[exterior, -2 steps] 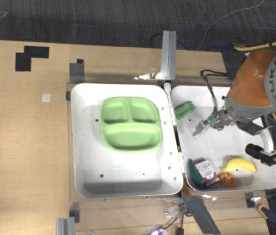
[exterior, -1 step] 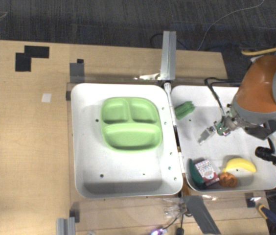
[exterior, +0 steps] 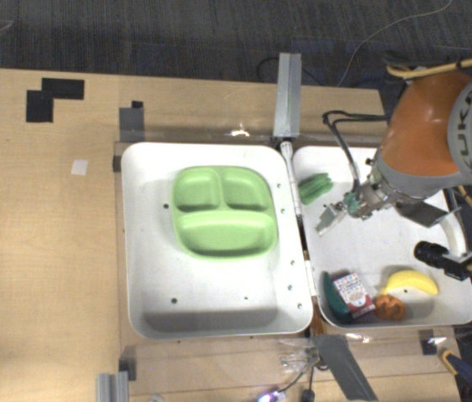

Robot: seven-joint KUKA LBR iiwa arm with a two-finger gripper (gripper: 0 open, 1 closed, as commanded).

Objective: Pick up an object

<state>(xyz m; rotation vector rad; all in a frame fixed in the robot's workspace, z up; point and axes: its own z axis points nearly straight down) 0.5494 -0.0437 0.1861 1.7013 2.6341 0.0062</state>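
My gripper [exterior: 330,217] hangs over the left part of the right bin [exterior: 437,224], pointing toward the divider between the bins. A small green object [exterior: 314,187] lies just up and left of it, apart from it. Along the bin's front edge lie a yellow banana [exterior: 410,284], a small printed box [exterior: 351,289] on a dark teal item [exterior: 330,290], and a red-brown object [exterior: 391,307]. I see nothing held at the gripper.
The left bin [exterior: 148,249] holds a green compartment plate [exterior: 223,210]. The grey arm with its orange band [exterior: 424,128] covers the right bin's back right. A black part [exterior: 438,258] juts out near the banana. A metal post [exterior: 288,99] stands behind the divider.
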